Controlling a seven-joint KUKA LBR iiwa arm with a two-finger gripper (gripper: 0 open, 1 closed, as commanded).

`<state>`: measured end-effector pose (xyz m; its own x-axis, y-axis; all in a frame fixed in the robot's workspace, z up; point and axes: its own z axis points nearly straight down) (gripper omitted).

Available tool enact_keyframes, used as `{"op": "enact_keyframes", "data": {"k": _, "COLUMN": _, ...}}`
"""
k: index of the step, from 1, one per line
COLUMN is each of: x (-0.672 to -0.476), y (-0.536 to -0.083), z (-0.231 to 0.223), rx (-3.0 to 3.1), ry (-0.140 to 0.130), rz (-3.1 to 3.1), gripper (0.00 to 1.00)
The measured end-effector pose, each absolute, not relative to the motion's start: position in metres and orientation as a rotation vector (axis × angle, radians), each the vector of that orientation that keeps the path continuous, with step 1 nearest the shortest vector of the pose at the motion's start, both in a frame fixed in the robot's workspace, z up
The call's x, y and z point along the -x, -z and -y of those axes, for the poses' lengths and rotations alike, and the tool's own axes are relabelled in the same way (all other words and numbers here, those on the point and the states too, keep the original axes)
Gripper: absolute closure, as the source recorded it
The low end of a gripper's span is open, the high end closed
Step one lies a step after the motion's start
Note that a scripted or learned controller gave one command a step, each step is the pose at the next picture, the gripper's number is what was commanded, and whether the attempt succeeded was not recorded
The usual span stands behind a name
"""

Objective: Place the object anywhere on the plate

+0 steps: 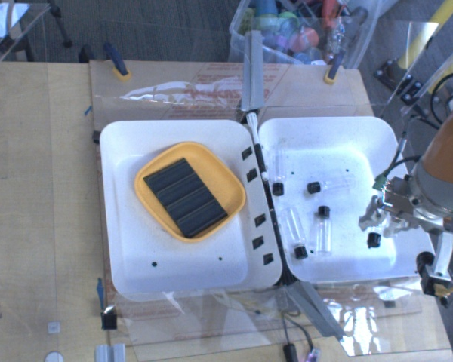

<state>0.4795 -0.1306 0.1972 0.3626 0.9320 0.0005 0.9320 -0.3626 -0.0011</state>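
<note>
**My claw over the right bin, plate waiting at left**

My claw [379, 221] hangs at the right bin's [362, 134] right edge; I cannot tell its state. Clear vials [322, 231] with black caps lie just left of it. The yellow plate [155, 173], bearing a black ridged block [187, 196], sits centre-left in the left bin [128, 270].

Robotics lab: taped-down white bins [121, 277], clamps [118, 65], cables, parts tub [309, 17].

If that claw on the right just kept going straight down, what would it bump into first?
Probably the white floor of the right bin, beside a small black-capped vial close to the gripper. Depth is hard to judge from this slant.
</note>
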Motion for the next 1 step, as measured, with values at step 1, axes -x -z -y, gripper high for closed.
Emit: {"op": "enact_keyframes", "data": {"k": 1, "x": -0.4795, "y": -0.1972, "z": 0.1306, "rx": 2.592, "ry": 0.000, "rz": 1.773, "gripper": 0.00}}
